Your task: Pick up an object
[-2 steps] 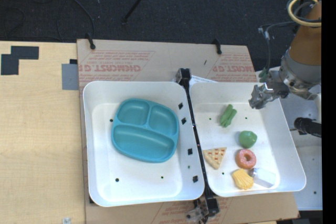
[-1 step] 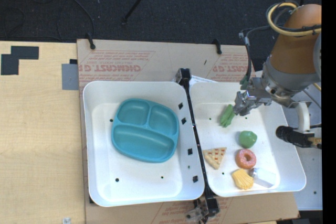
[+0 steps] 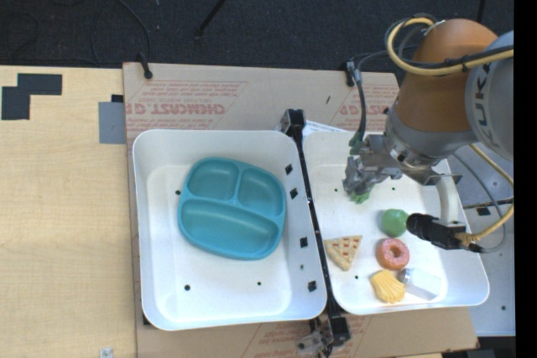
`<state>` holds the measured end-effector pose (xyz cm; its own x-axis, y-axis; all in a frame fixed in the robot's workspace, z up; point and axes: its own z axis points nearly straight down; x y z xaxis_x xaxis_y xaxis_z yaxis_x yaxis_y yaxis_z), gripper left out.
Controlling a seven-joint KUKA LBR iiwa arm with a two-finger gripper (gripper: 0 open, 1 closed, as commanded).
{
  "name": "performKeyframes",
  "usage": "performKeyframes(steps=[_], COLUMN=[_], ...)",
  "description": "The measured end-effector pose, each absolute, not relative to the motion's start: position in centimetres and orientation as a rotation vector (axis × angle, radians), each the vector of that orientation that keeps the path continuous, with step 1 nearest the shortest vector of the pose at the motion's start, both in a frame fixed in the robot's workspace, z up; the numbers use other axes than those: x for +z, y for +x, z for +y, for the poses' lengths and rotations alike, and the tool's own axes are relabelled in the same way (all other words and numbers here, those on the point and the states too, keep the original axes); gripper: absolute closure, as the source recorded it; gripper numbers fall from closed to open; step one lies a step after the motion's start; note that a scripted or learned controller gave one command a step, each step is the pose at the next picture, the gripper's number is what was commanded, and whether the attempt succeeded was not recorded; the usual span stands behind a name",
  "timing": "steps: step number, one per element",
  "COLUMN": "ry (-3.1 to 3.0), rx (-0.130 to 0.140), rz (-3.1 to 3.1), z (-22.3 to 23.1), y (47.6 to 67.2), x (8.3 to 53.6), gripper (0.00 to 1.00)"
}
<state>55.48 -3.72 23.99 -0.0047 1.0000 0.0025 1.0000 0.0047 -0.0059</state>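
While the gripper (image 3: 361,187) hangs low up-left of the green ball (image 3: 394,221), seemingly hunting a pick, I cannot tell its grip from here.

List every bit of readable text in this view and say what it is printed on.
"CHEMCRZT. CE", as near as it reads: red print, upside down and blurred, on the brown cardboard sheet behind the white bins.
"KU": dark letters, cut off at the frame edge, on the grey arm.
Red print on the cardboard's front edge: too blurred to read.
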Motion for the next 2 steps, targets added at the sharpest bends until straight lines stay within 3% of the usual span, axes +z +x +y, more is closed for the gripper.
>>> performKeyframes(steps=[1, 2], ry=[-2.212, -2.211], rx=[0.006, 0.003], rz=[-2.222, -2.225], z=[1.4, 6.5], y=[52.9, 51.5], x=[22.9, 23.8], gripper=[1.0, 1.0])
